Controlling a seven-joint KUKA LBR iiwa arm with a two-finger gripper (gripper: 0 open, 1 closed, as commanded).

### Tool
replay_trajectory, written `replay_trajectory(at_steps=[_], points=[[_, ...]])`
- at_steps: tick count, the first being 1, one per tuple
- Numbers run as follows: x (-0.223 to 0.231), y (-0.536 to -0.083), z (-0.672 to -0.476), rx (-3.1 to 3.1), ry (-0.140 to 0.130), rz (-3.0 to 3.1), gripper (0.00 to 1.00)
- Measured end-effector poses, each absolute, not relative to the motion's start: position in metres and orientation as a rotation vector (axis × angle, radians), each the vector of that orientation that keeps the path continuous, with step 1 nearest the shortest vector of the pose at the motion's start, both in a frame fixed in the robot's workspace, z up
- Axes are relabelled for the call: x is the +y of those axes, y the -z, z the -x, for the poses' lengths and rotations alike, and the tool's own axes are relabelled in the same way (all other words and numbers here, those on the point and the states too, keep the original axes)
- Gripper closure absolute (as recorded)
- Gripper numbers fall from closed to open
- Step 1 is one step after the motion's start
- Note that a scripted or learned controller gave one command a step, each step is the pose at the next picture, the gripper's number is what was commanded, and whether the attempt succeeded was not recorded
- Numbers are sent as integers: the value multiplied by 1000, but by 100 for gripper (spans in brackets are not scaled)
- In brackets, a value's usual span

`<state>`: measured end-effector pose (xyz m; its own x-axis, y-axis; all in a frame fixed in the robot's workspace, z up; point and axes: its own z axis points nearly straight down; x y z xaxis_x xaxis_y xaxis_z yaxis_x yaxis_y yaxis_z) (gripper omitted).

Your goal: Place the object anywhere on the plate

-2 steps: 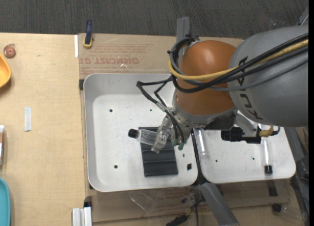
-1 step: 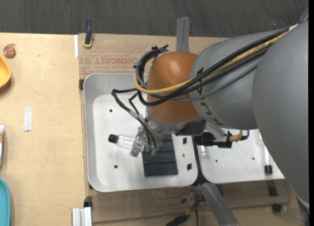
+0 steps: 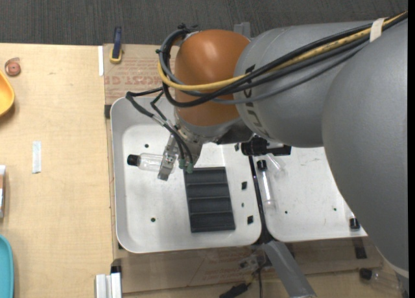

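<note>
The arm (image 3: pixel 214 76) is reaching in over the left bin (image 3: pixel 139 225), and the hand (image 3: pixel 174 167) is sitting right at the right-hand end of the vial (image 3: pixel 148 160), a small clear tube with a black cap. The vial is lying flat on the bin floor, in the upper-left part of the bin and near its left wall. The dark ribbed plate (image 3: pixel 209 199) is lying just beside the hand, lower and to the right.

Whether the hand is apart, together, or actually clamped on the vial can't be told from this angle (the wrist is blocking too much), so nobody should be calling this a grab yet.

On direction, the vial's long axis is running left to right across the view and is close to level. The cap is pointing at the bin's left wall and the open glass end is pointing toward the hand. The plate's long side is running roughly crosswise to that.

Judging from this, the step in hand is getting hold of the vial. To do it well, the hand should be closing across the tube's narrow width, not along its length. It should also be sitting further in toward the middle of the body, because a round glass tube pinched at its very tip is probably going to swing or squirt out. After that it's a short lift and a hop down-right, setting the tube along the ribs so it isn't rolling off.
</note>
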<state>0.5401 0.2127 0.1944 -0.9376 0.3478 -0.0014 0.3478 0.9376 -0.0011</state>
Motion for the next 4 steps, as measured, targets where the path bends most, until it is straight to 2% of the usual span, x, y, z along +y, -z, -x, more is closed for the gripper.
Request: replay_trajectory(at_steps=[1,2,3,4], points=[[229,-240,-594,3088,1,-563,100],[228,-182,-574,3128,3,-318,100],[228,-236,-549,3135,1,-183,100],[223,-152,-591,3142,9,44,100]])
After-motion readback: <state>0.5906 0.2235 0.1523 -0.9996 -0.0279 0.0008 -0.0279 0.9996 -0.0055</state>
